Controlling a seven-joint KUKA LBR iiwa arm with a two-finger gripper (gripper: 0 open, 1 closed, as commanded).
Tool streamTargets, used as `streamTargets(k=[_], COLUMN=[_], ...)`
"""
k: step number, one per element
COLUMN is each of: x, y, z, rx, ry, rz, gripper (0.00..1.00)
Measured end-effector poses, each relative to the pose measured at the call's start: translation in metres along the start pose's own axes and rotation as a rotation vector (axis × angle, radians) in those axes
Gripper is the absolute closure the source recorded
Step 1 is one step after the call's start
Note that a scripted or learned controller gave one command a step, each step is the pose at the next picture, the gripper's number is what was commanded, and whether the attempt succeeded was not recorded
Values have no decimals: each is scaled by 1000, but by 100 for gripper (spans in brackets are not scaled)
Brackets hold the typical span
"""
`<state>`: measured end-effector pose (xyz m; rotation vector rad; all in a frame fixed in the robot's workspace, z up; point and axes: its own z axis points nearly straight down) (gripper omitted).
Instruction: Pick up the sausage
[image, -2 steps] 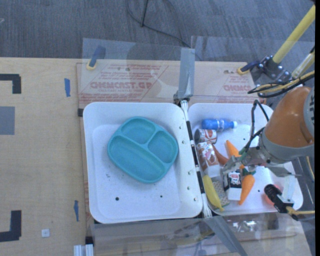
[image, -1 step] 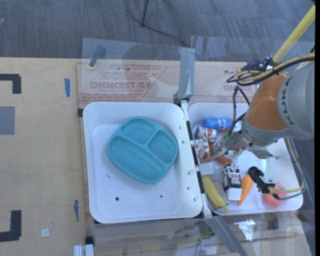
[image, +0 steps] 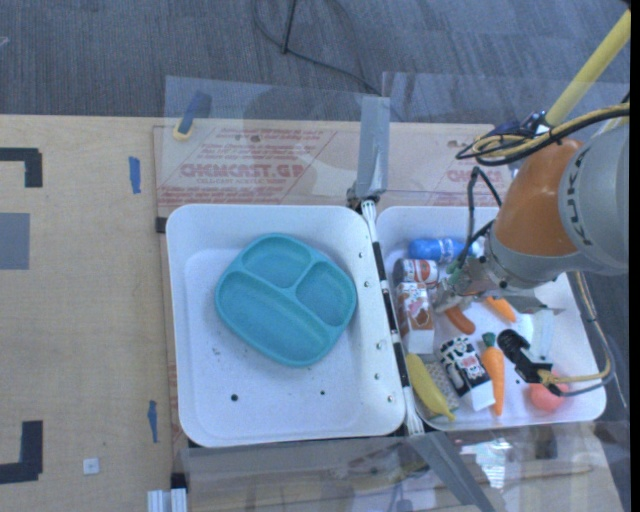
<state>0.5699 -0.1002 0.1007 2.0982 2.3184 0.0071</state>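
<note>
— Where is the sausage (image: 459, 320) lying?

— In the middle of the right bin (image: 585, 345), among the other toys.

— Why is the gripper (image: 468, 284) hanging right above it?

— Probably getting ready to grab. Whether it's clenched, I can't tell.

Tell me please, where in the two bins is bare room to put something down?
Left bin: bare floor below the blue plate, and a strip to its left. Right bin: crowded; sausage, carrot, banana and cans lie close, under the arm.
</note>
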Motion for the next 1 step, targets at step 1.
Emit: streamTargets(k=[1], x=[30], y=[59], z=[-85], rx=[11], ry=[6], rz=[-37], gripper=[100])
